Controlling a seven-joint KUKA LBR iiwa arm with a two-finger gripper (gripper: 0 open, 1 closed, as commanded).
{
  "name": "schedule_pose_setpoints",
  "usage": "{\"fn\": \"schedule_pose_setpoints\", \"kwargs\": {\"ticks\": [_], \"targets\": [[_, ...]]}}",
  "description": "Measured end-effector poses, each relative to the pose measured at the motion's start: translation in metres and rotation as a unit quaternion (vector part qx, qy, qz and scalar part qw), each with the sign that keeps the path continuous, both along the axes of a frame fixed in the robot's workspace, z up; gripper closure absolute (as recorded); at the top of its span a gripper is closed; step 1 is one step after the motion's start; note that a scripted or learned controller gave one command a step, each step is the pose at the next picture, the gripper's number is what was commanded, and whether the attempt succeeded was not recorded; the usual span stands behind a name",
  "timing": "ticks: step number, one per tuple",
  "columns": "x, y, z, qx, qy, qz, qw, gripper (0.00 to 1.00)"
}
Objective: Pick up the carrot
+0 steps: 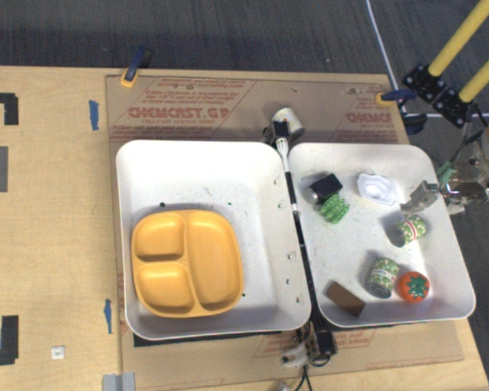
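The carrot [413, 286] is a stubby orange piece with a green top, lying in the front right corner of the right bin [350, 247]. My gripper [424, 195] reaches in over this bin's right rim, and little of it shows at the frame's edge. It hangs behind the carrot, just above a green and white round item [410, 230]. Nothing is visibly held in it.
The right bin also holds a black block [324, 187], a green leafy piece [336, 210], a white crumpled item [378, 188], a second green and white round item [382, 276] touching the carrot's left, and a brown block [345, 297]. A yellow divided plate [187, 263] lies in the left bin [204, 173].
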State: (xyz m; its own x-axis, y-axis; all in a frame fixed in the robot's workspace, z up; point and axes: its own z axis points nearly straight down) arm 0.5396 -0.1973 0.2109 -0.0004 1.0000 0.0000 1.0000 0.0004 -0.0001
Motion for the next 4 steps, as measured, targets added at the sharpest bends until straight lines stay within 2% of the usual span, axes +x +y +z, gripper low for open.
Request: {"fn": "schedule_pose_setpoints", "kwargs": {"ticks": [1,2,3,4], "targets": [[-0.06,0.029,-0.126,0.0005,0.0,-0.088,0.9961,0.0],[-0.059,0.029,-0.116,0.0008,-0.001,-0.089,0.9961,1.0],[-0.06,0.087,-0.035,0.0002,0.0,-0.142,0.9898,1.0],[-0.06,0.197,-0.026,0.0007,0.0,-0.118,0.993,1.0]]}}
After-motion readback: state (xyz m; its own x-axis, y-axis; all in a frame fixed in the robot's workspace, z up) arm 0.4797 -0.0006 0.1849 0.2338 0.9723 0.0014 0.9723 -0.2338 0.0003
